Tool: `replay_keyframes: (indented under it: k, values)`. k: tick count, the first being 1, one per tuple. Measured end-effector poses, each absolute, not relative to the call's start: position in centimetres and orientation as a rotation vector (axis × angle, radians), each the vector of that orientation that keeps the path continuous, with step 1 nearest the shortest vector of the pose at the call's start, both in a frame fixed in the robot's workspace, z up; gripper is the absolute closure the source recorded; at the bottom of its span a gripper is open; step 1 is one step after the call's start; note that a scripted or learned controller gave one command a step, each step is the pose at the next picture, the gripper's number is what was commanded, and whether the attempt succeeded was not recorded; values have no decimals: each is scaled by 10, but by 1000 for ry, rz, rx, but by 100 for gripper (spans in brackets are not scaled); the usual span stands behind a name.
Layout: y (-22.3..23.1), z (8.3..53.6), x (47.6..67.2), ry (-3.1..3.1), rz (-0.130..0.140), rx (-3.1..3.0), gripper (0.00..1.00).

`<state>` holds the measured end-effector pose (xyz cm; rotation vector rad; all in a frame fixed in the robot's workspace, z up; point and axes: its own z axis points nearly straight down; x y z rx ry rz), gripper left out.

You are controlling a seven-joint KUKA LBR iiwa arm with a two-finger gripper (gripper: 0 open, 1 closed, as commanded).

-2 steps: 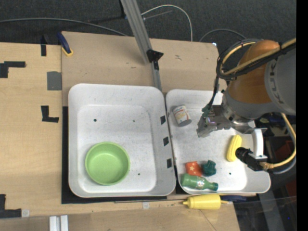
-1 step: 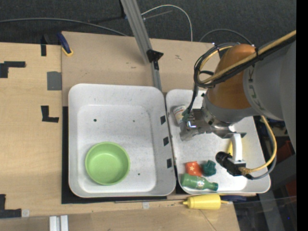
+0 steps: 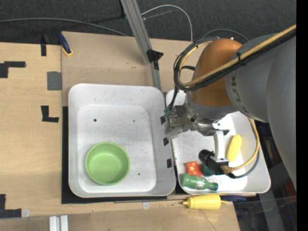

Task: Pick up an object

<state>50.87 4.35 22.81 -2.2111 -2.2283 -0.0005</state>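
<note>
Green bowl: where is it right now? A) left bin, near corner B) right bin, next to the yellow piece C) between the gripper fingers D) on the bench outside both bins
A. The green bowl sits alone on the floor of the left bin, low in the camera view toward its near-left corner, while the arm works over the right bin.
</note>
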Motion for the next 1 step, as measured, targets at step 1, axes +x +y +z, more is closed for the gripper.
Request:
replay_keyframes:
  k: [1]
  values:
    - [97, 237, 498, -2228, 2, -2210, 100]
